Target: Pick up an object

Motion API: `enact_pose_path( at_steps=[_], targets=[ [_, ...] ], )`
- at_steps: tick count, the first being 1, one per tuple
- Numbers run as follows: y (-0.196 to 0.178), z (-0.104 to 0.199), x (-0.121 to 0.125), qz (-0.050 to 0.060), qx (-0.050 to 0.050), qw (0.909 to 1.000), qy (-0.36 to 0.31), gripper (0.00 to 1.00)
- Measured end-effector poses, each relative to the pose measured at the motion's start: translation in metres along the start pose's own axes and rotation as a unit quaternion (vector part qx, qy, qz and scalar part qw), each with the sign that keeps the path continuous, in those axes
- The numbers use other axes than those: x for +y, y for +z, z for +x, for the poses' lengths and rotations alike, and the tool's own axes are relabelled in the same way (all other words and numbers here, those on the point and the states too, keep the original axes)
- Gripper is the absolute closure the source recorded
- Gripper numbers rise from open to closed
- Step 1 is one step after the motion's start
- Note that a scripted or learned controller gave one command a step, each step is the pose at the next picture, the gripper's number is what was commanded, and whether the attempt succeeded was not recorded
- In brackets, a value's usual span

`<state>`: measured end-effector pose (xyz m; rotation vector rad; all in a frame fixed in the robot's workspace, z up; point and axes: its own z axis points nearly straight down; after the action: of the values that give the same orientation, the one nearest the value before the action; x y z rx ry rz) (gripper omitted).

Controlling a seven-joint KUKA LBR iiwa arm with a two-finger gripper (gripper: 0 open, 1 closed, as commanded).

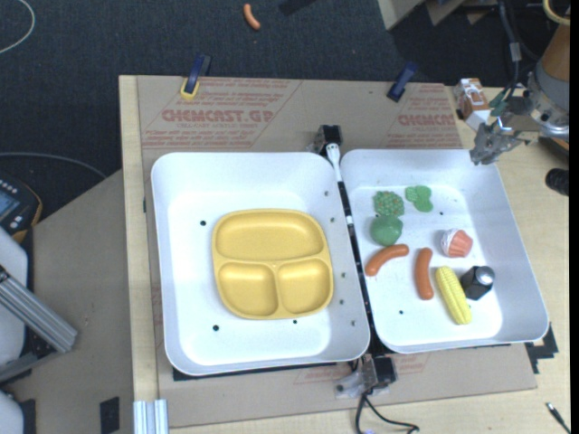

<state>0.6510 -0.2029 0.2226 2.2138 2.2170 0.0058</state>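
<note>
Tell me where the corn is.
The corn lies in the right bin, near its front edge, between an orange sausage and a black knob.

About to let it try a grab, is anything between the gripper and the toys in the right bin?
Nothing visible does. The gripper sits at the right bin's far right corner, and the bin floor from there to the nearest toys, the broccoli and the leaf, looks bare.
</note>
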Motion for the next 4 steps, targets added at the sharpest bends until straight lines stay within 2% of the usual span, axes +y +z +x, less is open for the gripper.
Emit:
enact_pose_path(
  at_steps=[1, 2, 3, 4],
  targets=[
    [-0.002, 0.040, -0.017, 0.005, 0.002, 1.0000, -0.001, 1.00],
    [0.002, 0.090, -0.036, 0.006, 0.003, 1.0000, -0.002, 1.00],
    [-0.002, 0.127, -0.059, 0.006, 0.003, 1.0000, -0.001, 1.00],
    [-0.002, 0.166, -0.101, 0.007, 0.003, 1.0000, -0.001, 1.00]
  ],
)
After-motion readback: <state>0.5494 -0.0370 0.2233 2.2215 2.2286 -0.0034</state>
